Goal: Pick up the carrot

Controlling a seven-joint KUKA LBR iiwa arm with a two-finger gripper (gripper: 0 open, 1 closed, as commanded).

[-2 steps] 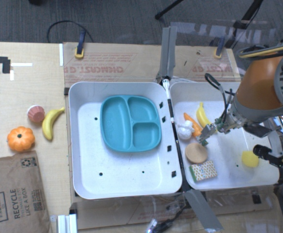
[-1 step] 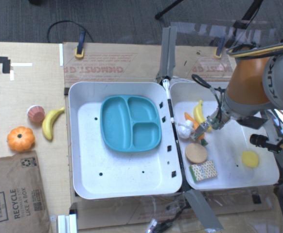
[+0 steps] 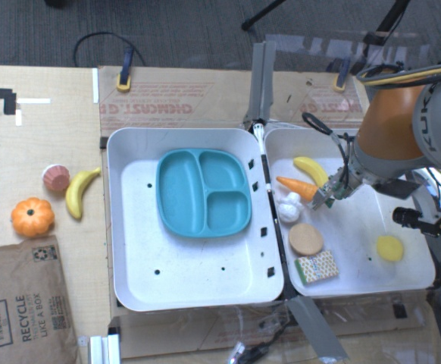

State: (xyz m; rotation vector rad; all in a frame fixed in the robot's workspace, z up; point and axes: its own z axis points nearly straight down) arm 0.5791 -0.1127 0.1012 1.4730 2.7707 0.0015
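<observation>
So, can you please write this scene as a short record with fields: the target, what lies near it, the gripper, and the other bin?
target: carrot, lying in the right bin, near its left wall
neighbours: banana touching it from above, white ball just below it
also in right bin: round cookie, patterned block, yellow disc
gripper: at the carrot's thick end, grip not clear
left bin: holds a blue divided plate
</observation>
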